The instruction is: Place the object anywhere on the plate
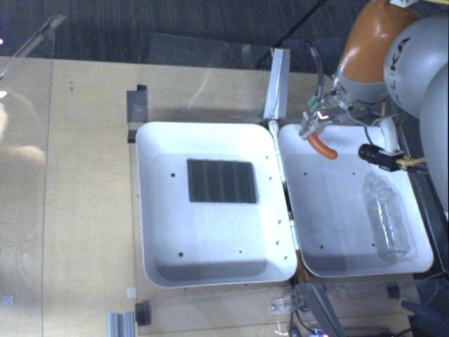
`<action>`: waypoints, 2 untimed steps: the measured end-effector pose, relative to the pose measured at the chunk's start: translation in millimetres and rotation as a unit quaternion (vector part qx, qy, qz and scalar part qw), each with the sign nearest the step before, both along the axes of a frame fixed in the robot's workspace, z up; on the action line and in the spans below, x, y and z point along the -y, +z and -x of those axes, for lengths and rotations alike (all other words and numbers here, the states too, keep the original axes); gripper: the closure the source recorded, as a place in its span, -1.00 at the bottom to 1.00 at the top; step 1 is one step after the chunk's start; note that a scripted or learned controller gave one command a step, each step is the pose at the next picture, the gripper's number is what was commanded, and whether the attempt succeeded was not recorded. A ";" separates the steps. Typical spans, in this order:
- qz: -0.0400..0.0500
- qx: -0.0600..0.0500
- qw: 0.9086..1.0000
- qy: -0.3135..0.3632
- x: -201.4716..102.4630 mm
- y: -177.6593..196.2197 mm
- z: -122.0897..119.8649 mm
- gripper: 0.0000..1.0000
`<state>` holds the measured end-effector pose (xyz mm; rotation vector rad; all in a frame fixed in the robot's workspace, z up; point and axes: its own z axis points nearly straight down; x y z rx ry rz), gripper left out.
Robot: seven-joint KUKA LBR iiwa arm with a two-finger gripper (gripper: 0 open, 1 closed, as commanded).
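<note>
Two-finger gripper (pixel 313 126) closed on small orange sausage-shaped object (pixel 323 147), above right white bin (pixel 337 209). Carry step; next: move to dark grey ridged rectangular plate (pixel 222 181), left bin.

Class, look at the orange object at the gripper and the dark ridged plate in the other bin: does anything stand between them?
Only the adjoining bin walls lie between them. The orange object sits at the gripper above the right bin; the dark plate lies in the left bin, with bare white floor around it.
</note>
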<state>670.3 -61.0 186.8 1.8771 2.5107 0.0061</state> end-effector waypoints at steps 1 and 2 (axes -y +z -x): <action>0.000 0.002 0.998 0.061 -55.6 122.0 15.7 1.00; 0.000 -0.001 0.989 0.151 -102.4 113.4 32.7 1.00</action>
